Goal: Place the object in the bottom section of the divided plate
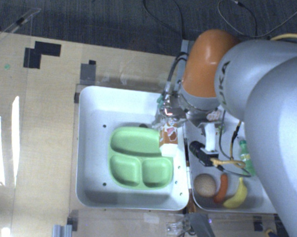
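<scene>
Currently the gripper (170,123) is hovering at the green divided plate's (140,164) upper right rim, apparently clenching a small brown object (169,136); carry it toward the plate's lower compartments before releasing.

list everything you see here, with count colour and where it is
divided plate: 1, light green, three sections, in the left bin
left bin: 1, white, centre of the bench
right bin: 1, white, right of the left bin, partly under the arm
small object: 1, brown and white, at the plate's upper right edge, under the pincer
round object: 1, tan, in the right bin
sausage-shaped object: 1, red-orange, in the right bin
banana: 1, yellow, in the right bin
arm: 1, grey with orange band, from the right
pincer: 1, above the small object
</scene>
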Available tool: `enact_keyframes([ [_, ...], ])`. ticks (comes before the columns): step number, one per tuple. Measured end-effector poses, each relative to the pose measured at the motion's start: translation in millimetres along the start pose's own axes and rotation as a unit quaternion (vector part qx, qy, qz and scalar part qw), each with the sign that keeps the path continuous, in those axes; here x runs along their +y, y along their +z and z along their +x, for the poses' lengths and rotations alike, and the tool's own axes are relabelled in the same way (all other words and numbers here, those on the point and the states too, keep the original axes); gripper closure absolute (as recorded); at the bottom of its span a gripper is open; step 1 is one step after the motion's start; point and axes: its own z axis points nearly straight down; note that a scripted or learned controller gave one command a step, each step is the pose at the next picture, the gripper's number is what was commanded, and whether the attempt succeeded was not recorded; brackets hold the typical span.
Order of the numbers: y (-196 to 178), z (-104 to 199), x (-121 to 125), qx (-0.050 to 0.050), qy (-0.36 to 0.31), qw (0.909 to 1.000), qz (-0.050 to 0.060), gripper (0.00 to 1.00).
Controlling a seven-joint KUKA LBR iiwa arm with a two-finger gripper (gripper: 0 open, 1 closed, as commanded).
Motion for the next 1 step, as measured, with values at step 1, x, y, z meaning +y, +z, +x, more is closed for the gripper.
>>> enact_keyframes([
  [1,-0.5,0.2,0.2,0.0,0.0,1.0,0.0,0.0],
])
